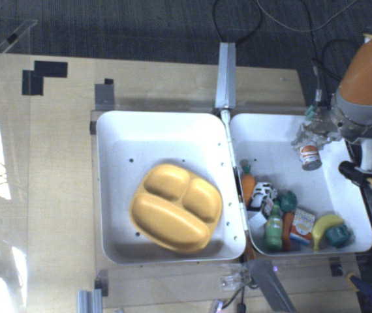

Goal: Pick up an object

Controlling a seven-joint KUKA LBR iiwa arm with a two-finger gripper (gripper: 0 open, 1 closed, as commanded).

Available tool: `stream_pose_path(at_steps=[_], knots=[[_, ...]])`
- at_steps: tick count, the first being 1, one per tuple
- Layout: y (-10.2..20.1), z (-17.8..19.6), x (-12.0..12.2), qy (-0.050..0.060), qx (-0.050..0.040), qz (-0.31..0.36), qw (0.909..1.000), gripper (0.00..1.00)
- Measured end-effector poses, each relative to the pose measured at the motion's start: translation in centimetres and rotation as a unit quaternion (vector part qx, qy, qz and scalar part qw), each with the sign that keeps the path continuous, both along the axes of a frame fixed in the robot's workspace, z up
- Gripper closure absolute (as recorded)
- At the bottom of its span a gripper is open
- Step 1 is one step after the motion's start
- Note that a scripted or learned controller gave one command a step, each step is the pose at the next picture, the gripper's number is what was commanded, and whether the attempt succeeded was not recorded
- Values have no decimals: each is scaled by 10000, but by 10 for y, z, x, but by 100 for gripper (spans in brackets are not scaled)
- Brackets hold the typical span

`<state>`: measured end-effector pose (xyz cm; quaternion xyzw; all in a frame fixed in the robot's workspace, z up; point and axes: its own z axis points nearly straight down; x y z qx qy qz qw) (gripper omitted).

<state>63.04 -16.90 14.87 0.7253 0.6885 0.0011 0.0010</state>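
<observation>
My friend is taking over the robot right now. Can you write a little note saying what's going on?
Gripper: over the right bin, near its far right side, with a small can at its fingertips; a firm hold isn't certain.
Other things: a pile of small toys sits at the right bin's near end. A big yellow bread-shaped object lies in the left bin.
Done: can reached.
Left: confirm the grip.
</observation>
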Motion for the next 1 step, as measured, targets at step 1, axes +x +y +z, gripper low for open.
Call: stream_pose_path(at_steps=[1], knots=[[24, 75, 21, -25, -7, -266, 9996, 100]])
